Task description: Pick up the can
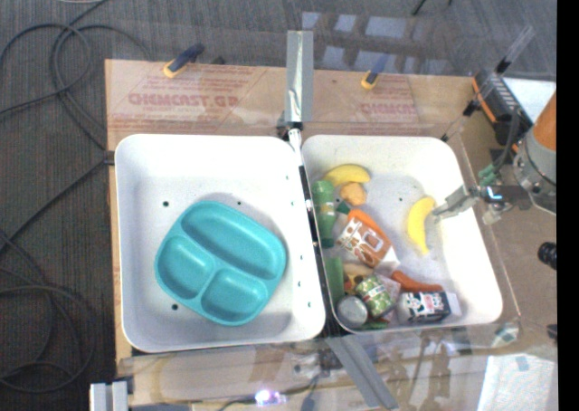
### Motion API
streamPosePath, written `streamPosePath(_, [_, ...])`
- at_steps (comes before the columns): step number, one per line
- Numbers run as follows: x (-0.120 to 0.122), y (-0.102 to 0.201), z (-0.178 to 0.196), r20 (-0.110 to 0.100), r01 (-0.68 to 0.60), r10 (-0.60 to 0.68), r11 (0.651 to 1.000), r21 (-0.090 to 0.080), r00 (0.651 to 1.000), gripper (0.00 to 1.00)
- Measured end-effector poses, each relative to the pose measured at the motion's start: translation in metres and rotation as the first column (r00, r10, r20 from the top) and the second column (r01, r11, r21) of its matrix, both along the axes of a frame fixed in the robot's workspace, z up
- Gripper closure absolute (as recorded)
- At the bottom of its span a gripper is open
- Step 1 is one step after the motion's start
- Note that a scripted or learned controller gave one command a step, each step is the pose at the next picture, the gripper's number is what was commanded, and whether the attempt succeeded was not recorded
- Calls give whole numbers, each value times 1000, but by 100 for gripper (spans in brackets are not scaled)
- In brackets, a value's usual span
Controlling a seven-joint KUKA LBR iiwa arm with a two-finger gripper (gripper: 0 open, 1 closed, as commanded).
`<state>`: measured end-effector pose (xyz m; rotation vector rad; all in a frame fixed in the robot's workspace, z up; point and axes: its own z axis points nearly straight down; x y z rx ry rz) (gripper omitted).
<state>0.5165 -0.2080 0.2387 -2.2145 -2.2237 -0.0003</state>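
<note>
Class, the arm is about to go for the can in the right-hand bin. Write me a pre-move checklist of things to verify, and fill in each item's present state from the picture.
1. Small round silver-topped can located, at the near left corner of the shallow white right bin: ok.
2. Can's top uncovered: ok.
3. Room around the can: not ok; a green-labelled packet and the bin wall crowd it.
4. Pincer placed above the can: not ok; it is beside the loose yellow banana, far from the can.
5. Pincer open or shut: cannot tell.
6. Pincer carrying nothing: ok.
</note>
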Motion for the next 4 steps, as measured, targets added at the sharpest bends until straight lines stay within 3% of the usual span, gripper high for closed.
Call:
streamPosePath(1, [-30,34,-129,-1,245,-245,970,1,970,0])
streamPosePath(2, [-31,98,-146,8,72,-72,997,-6,997,0])
streamPosePath(3, [-30,100,-137,9,72,-72,997,0,997,100])
streamPosePath(4, [-33,159,-29,0,-67,67,998,-3,998,100])
